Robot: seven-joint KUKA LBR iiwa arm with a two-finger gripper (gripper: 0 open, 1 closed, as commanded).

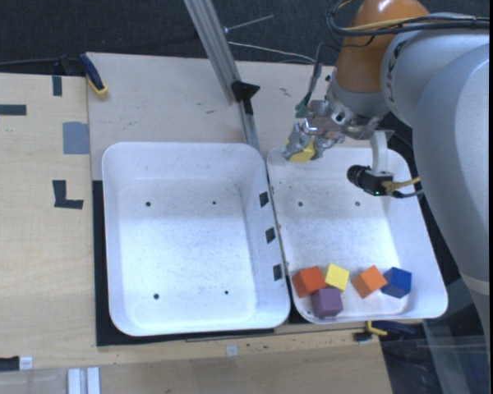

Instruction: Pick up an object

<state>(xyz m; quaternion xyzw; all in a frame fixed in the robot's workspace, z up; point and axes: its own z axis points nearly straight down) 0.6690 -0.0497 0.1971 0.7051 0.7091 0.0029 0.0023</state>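
Observation:
My gripper [303, 147] hangs over the far left corner of the right bin [411, 220], raised above its rim. A small yellow block [302, 153] sits between its metal fingers, and the gripper is shut on it. Along the near edge of the right bin lie several more blocks: a red-orange one [309, 280], a yellow one [337, 277], a purple one [327, 302], an orange one [368, 281] and a blue one [398, 281].
The left bin [115, 220] stands beside the right one, their rims touching. A slanted aluminium post [218, 52] rises behind the bins, just left of the gripper. The big grey arm [444, 97] covers the right side.

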